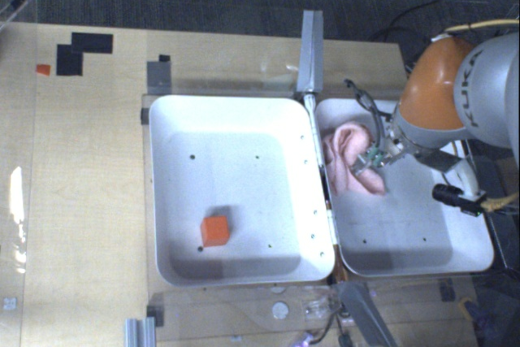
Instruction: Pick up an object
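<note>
Two white bins sit on the desk [89, 199], and in the right bin [422, 256] the pincer [367, 161] meets the pink cloth [351, 157], its state impossible to tell, so a firm pinch on a thick fold before lifting seems wise.

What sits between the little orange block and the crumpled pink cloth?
In the camera view, bare white bin floor, then the bins' adjoining rims, separate orange block from pink cloth.
</note>
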Controlling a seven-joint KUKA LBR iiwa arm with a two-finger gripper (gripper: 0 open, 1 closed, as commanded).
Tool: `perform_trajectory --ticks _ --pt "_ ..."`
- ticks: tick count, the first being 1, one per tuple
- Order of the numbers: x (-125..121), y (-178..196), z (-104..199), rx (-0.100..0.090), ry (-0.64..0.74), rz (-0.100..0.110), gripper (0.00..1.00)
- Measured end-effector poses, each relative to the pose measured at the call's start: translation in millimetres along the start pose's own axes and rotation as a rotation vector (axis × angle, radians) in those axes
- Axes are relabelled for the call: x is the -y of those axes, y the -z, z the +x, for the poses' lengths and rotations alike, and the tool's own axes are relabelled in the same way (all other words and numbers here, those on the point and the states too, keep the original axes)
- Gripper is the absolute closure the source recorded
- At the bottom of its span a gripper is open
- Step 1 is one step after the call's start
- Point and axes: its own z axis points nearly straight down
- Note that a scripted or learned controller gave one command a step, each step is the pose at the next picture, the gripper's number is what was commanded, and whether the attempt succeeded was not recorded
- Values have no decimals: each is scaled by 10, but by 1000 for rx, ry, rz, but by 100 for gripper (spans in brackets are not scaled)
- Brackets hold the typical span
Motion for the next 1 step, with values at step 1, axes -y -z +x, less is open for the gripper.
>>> perform_trajectory --ticks 1 --pt "0 0 0 0 0 0 0"
